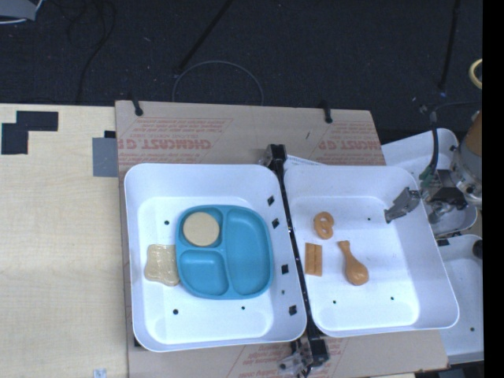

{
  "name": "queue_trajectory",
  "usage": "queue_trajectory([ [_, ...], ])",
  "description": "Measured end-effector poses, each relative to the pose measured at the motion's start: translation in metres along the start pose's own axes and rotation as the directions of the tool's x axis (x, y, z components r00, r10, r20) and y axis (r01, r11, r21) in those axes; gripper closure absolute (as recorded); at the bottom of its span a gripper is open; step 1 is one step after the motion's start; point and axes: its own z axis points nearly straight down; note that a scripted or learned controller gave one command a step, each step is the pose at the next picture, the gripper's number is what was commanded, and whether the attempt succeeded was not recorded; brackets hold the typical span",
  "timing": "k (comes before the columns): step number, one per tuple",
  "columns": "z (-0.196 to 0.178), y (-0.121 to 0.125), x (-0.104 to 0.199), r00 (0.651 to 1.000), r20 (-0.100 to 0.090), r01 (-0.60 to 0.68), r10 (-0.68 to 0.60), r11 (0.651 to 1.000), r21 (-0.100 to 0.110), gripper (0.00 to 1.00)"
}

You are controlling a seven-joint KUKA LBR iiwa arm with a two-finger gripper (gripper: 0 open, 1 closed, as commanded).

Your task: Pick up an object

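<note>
Camera view: the gripper (403, 204) hangs over the right edge of the right bin (429, 305), and whether it is open or closed I cannot tell; nothing is visibly held. Candidate objects lie to its left on the bin floor: a pretzel (324, 225), a drumstick (353, 263) and an orange-brown block (313, 259). Judging by this, the pick has not begun; approach, descent and grasp remain.

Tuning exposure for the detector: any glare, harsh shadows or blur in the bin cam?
Camera view: lighting is even and soft, with faint shadows beside the blue plate and the drumstick. The white bins are bright but keep their edges, with no hard glare. The floor above the bench is very dark. The gripper looks slightly soft at the right.
</note>
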Motion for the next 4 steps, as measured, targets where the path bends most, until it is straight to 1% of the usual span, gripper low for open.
queue_trajectory([
  [1, -0.007, 0.002, 0.0, 1.0, 0.003, 0.003, -0.003, 1.0, -0.014, 0.0],
  [2, 0.043, 0.011, -0.004, 1.0, 0.002, 0.002, -0.002, 1.0, -0.008, 0.0],
  [3, 0.093, 0.006, 0.005, 1.0, 0.001, 0.003, -0.003, 1.0, -0.008, 0.0],
  [4, 0.146, 0.006, 0.006, 1.0, 0.001, 0.001, -0.001, 1.0, -0.009, 0.0],
])
